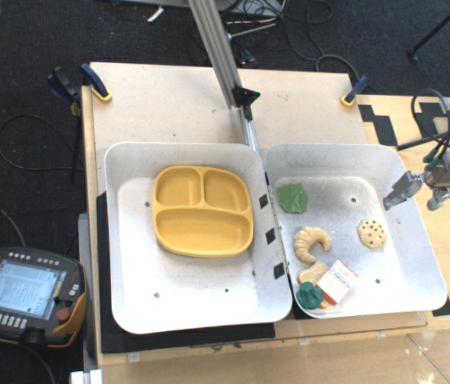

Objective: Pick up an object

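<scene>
In the right bin (pixel 416 238) lie a green leaf (pixel 292 198), a cookie (pixel 372 233), a croissant (pixel 312 242), and a small box (pixel 337 282) near its front edge.

I see big yellow tray (pixel 203 211) filling middle of left bin (pixel 129 294). Right bin (pixel 416 270): green leaf (pixel 292 198), croissant (pixel 312 242), cookie (pixel 372 233), small box (pixel 337 282) bunched left and middle. Bare floor along its right side and top, room to come down.
</scene>
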`<state>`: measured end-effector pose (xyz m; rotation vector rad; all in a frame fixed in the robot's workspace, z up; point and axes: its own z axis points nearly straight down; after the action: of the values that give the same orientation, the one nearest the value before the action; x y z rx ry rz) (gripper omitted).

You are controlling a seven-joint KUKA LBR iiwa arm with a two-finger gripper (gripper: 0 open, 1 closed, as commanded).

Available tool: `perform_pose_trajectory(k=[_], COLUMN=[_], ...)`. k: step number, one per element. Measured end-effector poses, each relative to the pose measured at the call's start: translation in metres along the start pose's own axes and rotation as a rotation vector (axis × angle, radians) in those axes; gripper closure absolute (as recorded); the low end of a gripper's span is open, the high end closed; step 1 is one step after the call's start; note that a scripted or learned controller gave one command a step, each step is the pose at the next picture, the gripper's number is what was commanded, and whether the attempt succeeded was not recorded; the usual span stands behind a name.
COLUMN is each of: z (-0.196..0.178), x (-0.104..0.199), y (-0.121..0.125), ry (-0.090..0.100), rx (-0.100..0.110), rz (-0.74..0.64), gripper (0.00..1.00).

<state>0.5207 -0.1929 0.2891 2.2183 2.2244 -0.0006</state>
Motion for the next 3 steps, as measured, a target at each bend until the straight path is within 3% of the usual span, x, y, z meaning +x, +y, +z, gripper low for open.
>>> perform_pose_trajectory(k=[1, 3], z=[0.000, 0.087], x=[0.000, 0.003], y=[0.000, 0.000], ry=[0.000, 0.001], rx=[0.000, 0.005], rz=[0.001, 0.003], gripper=[0.00, 0.00])
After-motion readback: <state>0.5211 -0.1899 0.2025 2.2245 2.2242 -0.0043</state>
